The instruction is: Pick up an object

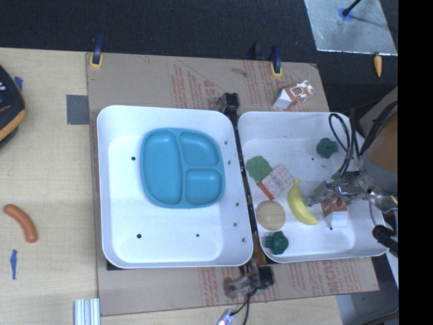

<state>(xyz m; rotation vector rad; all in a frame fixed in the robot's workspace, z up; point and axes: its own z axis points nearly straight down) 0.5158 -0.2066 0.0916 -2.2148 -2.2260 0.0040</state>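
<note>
Yellow banana (302, 205) just left of gripper (331, 198).

Right bin (298, 122) is the crowded one: banana (302, 205), round cookie-looking disc (270, 214), a packet (277, 180) and green bits bunch up along its left and middle, and the gripper (333, 196) sits low by the right wall. Open floor is mostly the upper middle strip. Left bin (122, 249) has the blue divided plate (181, 166) up top, bare floor below and down the left side.
</note>
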